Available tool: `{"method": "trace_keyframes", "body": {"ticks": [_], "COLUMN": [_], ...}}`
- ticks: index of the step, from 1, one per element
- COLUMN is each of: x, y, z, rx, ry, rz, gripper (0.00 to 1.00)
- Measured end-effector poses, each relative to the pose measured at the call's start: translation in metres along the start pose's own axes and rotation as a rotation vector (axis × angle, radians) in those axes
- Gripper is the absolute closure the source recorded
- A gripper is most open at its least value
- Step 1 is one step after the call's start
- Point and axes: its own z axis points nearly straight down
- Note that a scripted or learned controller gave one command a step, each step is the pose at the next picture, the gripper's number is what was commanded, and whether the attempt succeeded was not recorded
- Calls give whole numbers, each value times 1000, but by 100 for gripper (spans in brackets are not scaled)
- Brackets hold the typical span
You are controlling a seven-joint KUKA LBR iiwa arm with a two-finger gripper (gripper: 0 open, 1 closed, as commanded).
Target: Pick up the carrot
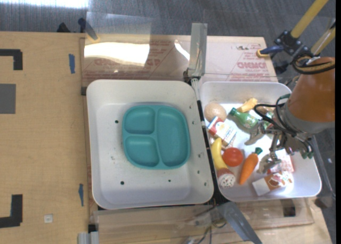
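Carrot [248, 167]: small orange toy in the right bin [309, 184], toward the front, lying at a slant with the green leafy end up and right and the narrow tip down and left.
Likely handling: probably light, rigid, smooth plastic; tapered, so apt to slide out toward the tip if squeezed there; not fragile by the look of it.
Best hold: likely across the thick upper body just below the green top, jaws set crosswise to the long axis.
Touching or just beside: red tomato [232, 156] at the left flank; pale speckled ball [227, 179] near the tip; yellow banana [216, 152] beyond the tomato.
Right side: red and white packets [278, 176] just beside, leaving a narrow gap for a finger.
Further back: green bottle [245, 119], beige egg-like shape [214, 111], small carton [221, 129].
Gripper [274, 155]: hanging over the right bin, just right of the carrot's leafy end; nothing seen between the fingers; open or closed, cannot tell amid cables and clutter.
Arm: grey and orange, entering from the right.
Left bin [101, 184]: holding a teal divided plate [156, 136].
Counter [37, 131]: brown board at the left.
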Motion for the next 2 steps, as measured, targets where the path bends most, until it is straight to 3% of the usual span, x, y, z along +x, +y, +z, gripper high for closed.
{"method": "trace_keyframes", "body": {"ticks": [1, 2], "x": [16, 11], "y": [22, 23], "z": [28, 15], "rx": [6, 9], "ry": [-13, -27], "rz": [88, 86], "gripper": [0, 100]}}
